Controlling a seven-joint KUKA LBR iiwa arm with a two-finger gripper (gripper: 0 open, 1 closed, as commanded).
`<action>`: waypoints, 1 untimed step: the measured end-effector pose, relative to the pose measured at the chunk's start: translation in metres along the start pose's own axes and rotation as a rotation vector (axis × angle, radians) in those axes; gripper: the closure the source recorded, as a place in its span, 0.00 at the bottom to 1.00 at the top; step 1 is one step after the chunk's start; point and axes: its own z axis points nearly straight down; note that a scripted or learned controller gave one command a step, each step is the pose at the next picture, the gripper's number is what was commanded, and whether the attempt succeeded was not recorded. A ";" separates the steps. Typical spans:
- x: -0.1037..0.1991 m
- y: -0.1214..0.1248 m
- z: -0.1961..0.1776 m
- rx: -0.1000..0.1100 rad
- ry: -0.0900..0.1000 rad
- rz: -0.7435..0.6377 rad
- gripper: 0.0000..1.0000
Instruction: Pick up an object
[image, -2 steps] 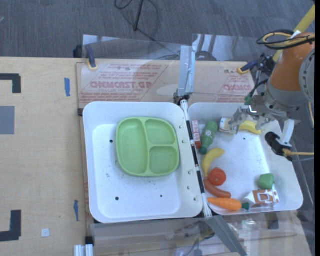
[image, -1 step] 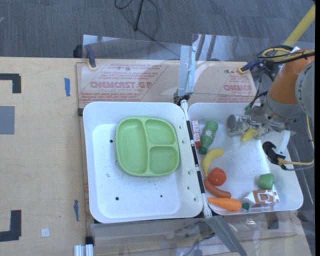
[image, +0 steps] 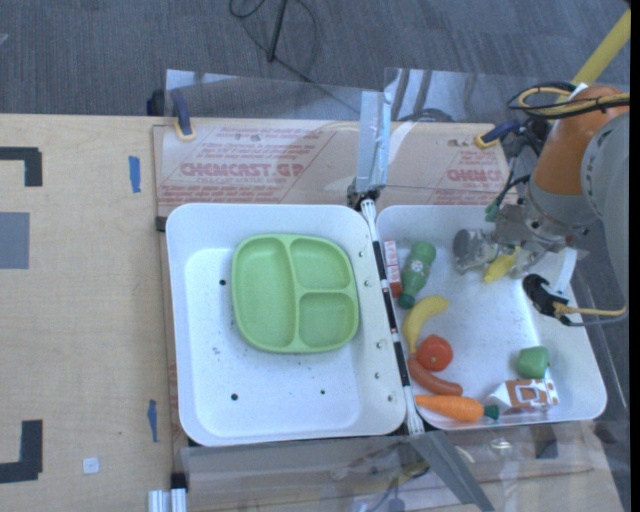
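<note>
I cannot tell how my claw (image: 478, 252) is set. A small yellow piece (image: 499, 267) sits touching it, at its right. It looks light, hard, slick plastic; I judge a grip across its narrow middle is safest.

Two shallow white bins sit side by side on a pale wooden surface (image: 80, 320) – the left bin (image: 190, 330) carrying a green three-compartment plate (image: 295, 293) toward its far side, the right bin (image: 480, 320) touching it along a shared edge. Behind them lies a sheet of printed cardboard (image: 250, 165) under clear plastic, with strips of blue tape (image: 134, 173) and black corner marks (image: 30, 165) on the wood to the left. Beyond the surface, a dark cable (image: 270, 30) trails across the grey floor (image: 100, 50).
</note>
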 end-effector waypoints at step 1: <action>-0.001 0.000 0.000 0.002 0.002 0.009 0.00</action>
